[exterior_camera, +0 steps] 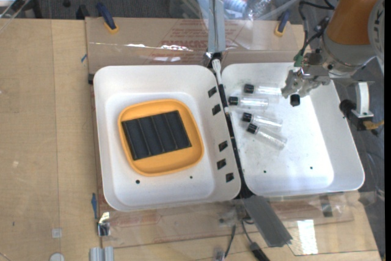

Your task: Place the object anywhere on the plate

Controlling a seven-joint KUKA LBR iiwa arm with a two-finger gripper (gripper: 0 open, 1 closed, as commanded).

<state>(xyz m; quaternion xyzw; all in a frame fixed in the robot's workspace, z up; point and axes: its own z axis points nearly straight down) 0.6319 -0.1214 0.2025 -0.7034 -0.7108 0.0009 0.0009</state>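
**Clear plastic vials with black caps: none yet secured**

The clear plastic vials with black caps (256, 108) lie clustered in the right white bin (317, 174), well apart from the orange plate (194, 142). The gripper (295, 95) hovers just beside them, arm angled in from the right. Whether its jaws are apart cannot be told. Recommended: single out one vial, grasp across its body.

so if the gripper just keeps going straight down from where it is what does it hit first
Probably the bare floor of the right bin, just right of the top vial. The gripper hangs above that spot, pointing down. Depth is hard to judge here, so it might clip that vial's end instead.
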